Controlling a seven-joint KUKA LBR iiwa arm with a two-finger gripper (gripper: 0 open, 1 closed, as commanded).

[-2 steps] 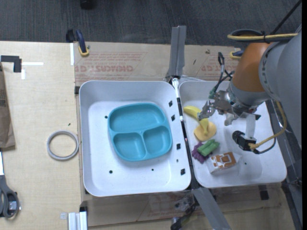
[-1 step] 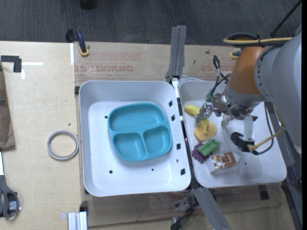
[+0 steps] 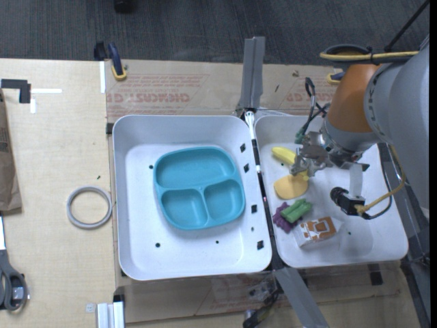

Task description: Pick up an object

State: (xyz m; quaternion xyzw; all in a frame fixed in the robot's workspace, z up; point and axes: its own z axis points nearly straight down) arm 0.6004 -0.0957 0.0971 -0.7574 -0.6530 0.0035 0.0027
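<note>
The right bin (image 3: 355, 248) holds a yellow banana-shaped piece (image 3: 283, 155), a flat yellow round piece (image 3: 291, 187), a purple and green toy (image 3: 292, 212) and a small brown-and-white box (image 3: 318, 229). My gripper (image 3: 302, 168) hangs low over the bin's left part, between the banana-shaped piece and the round yellow piece, right at the round piece's upper edge. The grey arm with its orange band (image 3: 349, 104) reaches in from the right and covers the bin's far right corner.
The left bin (image 3: 136, 149) holds a blue three-compartment tray (image 3: 199, 186). On the bench to the left lie a grey tape ring (image 3: 89, 206) and scissors (image 3: 12, 285). A black cable end (image 3: 345, 199) hangs from the arm over the right bin.
</note>
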